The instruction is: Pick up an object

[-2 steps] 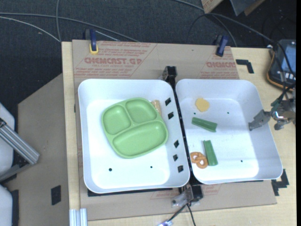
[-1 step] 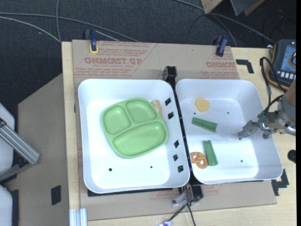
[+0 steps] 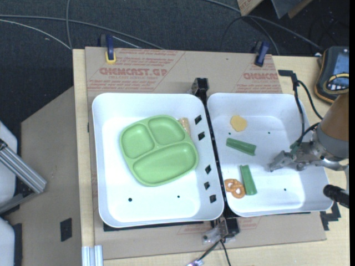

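Observation:
The right bin (image 3: 288, 199) holds several small items: a yellow round piece (image 3: 238, 123) near the back, a green stick (image 3: 241, 146) lying across the middle, a second green stick (image 3: 247, 180) lying front to back, and an orange pretzel (image 3: 234, 188) beside it at the front left. My gripper (image 3: 279, 163) hangs low over the right half of this bin, pointing left. It is a short way to the right of both green sticks and touches none of the items.
A green divided plate (image 3: 160, 149) lies in the left bin (image 3: 111, 193), with a small tan piece (image 3: 184, 125) at its back right edge. A black clip-studded divider (image 3: 204, 143) separates the bins. Cables run along the right bin's right side.

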{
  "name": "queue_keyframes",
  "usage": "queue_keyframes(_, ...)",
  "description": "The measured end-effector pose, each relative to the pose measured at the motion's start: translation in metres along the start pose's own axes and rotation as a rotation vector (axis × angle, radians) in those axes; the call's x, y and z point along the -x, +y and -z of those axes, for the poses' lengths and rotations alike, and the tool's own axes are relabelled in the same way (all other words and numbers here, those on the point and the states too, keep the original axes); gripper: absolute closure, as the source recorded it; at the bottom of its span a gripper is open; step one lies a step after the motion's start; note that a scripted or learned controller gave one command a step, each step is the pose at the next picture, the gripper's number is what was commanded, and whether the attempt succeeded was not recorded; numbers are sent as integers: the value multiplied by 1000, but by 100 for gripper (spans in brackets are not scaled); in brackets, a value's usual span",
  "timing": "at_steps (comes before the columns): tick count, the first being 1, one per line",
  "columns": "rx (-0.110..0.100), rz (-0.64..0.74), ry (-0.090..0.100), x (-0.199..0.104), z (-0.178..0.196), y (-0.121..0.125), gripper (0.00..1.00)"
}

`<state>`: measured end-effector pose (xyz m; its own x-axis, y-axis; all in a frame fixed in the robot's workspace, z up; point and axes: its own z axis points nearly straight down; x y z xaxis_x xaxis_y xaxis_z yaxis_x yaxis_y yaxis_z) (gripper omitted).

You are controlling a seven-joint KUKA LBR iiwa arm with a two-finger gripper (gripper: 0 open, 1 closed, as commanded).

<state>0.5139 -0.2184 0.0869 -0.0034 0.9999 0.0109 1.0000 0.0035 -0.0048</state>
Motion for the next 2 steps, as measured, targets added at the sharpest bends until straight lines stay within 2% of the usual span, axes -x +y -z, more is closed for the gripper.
queue_keyframes(1,3,-1,-6,2,13,0,100)
queue_keyframes(2,9,-3,-13,5,57,5,100)
